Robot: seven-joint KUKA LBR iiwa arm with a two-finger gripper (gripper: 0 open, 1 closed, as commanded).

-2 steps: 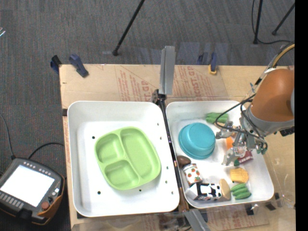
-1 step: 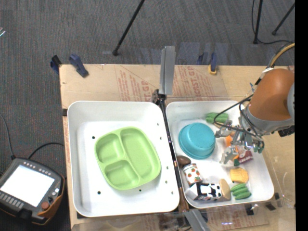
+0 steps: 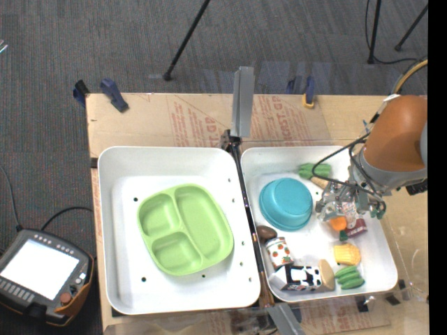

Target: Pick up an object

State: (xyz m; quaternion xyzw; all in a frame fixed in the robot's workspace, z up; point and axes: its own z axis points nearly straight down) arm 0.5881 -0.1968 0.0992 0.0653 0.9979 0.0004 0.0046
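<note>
Closest to camera, front edge of the right shallow white bin (image 3: 388, 260): black-and-white cow-patterned toy (image 3: 302, 276), red-and-white printed can (image 3: 278, 250), yellow corn-like toy (image 3: 347, 255), green ridged plastic vegetable (image 3: 350, 278). Further back, round blue plastic bowl (image 3: 286, 203) upside-up, with a green leafy toy (image 3: 307, 170) beyond it. Left shallow white bin (image 3: 115, 187) holds a lime-green three-compartment plastic plate (image 3: 185, 227). Both bins sit on the cardboard-covered worktop (image 3: 174, 121).

Progress: nothing lifted yet as far as visible; grasp looks early or mid-attempt. Pincer (image 3: 342, 211) is down inside the right bin, just right of the bowl, right over a small orange toy (image 3: 338, 223) — likely target. Cannot tell if its tips are spread or pinching; cables and metalwork clutter that spot.

Pose: grey arm with orange band (image 3: 395, 142) reaches in from the right, wrist pointed steeply down into the bin. Left to do: secure the toy, raise it clear
</note>
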